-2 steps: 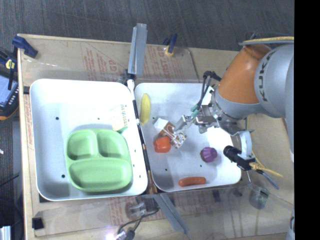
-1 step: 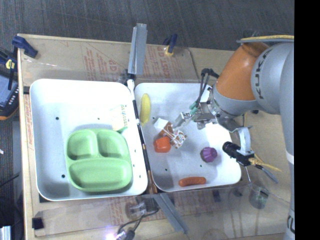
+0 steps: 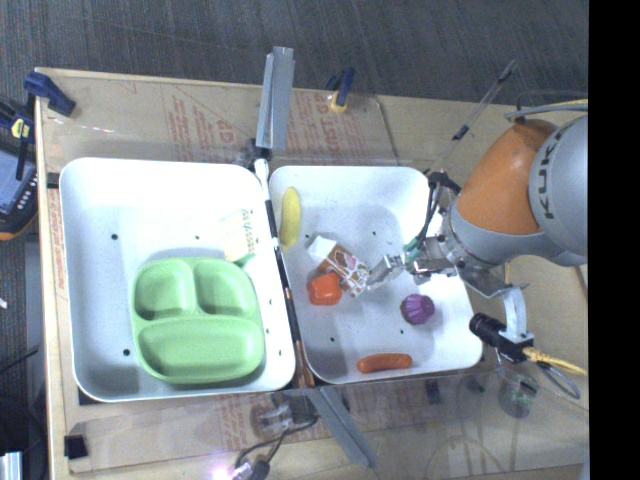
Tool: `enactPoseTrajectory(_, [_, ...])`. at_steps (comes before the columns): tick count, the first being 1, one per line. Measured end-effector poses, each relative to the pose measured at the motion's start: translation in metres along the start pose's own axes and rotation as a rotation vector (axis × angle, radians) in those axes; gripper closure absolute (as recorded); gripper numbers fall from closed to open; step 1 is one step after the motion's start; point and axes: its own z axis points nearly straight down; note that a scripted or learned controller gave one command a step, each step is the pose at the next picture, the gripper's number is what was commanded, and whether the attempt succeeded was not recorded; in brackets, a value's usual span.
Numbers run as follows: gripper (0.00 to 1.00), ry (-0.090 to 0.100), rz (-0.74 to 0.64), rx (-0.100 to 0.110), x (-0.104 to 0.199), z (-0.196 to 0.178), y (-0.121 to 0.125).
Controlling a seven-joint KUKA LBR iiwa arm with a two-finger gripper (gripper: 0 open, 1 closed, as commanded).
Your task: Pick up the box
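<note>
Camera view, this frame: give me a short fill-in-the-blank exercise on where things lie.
1. The green tray lies in the ____ bin.
2. The box lies in the ____ bin, with the gripper at its side.
3. The purple item shares a bin with a yellow ____.

Missing words: left; right; banana

"Where's the arm (image 3: 520, 203) now?"

"Reaching in from the right, orange band up, wrist bent low and pointing left."

"And the tool (image 3: 372, 271)?"

"Stretched out sideways at the end. I can't make out its tips from here."
</note>
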Motion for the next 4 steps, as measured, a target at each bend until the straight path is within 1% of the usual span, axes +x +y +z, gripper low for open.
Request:
enactPoseTrajectory(1, [0.0, 0.002, -0.056, 0.002, 0.081, 0.069, -0.018])
enactPoseTrajectory(2, [0.0, 0.0, 0.064, -0.001, 0.028, 0.058, 0.026])
enactPoseTrajectory(3, [1.0, 0.001, 0.059, 0.0, 0.028, 0.048, 0.026])
enactPoseTrajectory(4, [0.0, 0.0, 0.059, 0.001, 0.028, 0.048, 0.026])
